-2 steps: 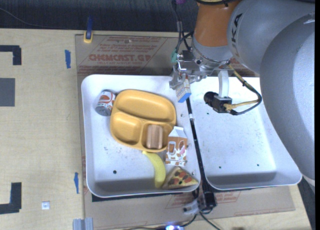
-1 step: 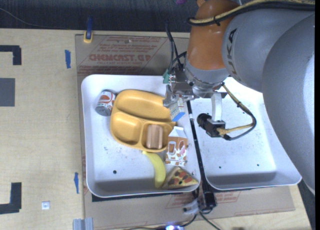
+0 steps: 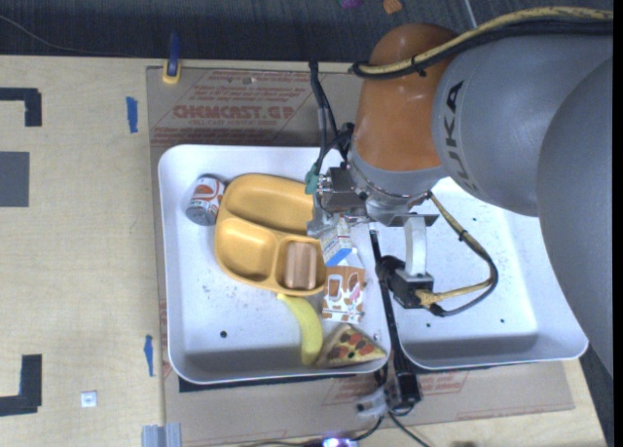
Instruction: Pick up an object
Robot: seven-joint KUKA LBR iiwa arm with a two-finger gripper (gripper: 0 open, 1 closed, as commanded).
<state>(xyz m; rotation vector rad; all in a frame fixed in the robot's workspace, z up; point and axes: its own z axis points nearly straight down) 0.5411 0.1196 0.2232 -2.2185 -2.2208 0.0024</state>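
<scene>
My gripper (image 3: 336, 231) hangs over the seam between the two bins, at the right edge of the left bin (image 3: 185, 241). Just to its left lies the divided tray (image 3: 258, 231), and beyond that tray, farther left, a can (image 3: 204, 199) on its side. Directly below my gripper — nearer the front rim — sits a small carton (image 3: 343, 284), with a banana (image 3: 307, 326) to its lower left and a pizza slice (image 3: 350, 346) at the front. The right bin (image 3: 487, 318) lies to my right.

Left of the gripper (image 3: 343, 233), the yellow divided tray (image 3: 258, 231) is crowding the left bin (image 3: 185, 270); below it, a carton (image 3: 343, 289) and banana (image 3: 307, 326) are blocking passage.
</scene>
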